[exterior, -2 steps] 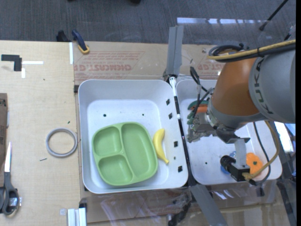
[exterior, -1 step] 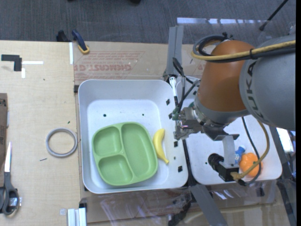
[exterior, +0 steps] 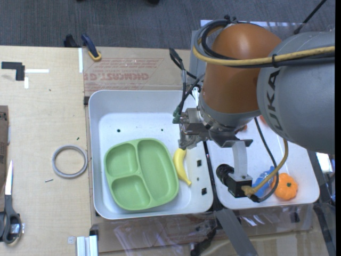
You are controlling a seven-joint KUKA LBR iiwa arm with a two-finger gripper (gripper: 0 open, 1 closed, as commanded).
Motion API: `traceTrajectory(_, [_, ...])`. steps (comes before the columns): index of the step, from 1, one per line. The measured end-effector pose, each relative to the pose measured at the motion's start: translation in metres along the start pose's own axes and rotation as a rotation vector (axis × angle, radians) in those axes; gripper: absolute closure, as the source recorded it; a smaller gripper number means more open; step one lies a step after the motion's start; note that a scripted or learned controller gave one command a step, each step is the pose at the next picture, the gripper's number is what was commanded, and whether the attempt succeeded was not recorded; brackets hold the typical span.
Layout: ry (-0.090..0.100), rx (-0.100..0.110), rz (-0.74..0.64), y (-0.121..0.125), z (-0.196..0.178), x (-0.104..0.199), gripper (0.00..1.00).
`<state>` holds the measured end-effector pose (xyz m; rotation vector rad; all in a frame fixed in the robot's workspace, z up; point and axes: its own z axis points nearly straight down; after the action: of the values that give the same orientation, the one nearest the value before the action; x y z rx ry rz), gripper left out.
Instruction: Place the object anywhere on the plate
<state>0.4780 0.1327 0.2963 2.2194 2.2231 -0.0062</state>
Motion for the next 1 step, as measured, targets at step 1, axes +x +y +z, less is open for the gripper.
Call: traceTrajectory(1, [0.001, 0.002, 0.006, -0.0007, 0.0921, -0.0613, 1.00])
